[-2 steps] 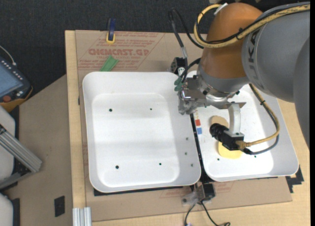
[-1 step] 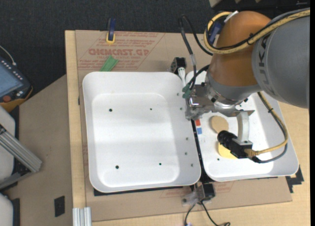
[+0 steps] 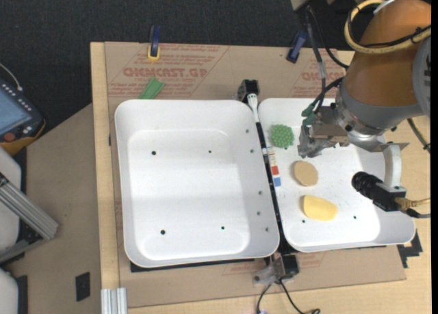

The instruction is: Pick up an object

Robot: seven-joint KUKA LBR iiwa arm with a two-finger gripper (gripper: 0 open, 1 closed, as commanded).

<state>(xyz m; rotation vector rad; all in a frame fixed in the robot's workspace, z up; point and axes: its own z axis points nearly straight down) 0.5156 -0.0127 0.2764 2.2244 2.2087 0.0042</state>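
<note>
Nearest the front edge of the right bin lies a yellow lump, and just behind it, apart from it, a tan oval piece. The gripper hangs right above that tan piece's far end, with a green nubbly ball just to its side by the bin's inner wall; whether the gripper has closed on anything, I cannot tell from here. Farther across the surface, the left bin sits against the right one.
</note>
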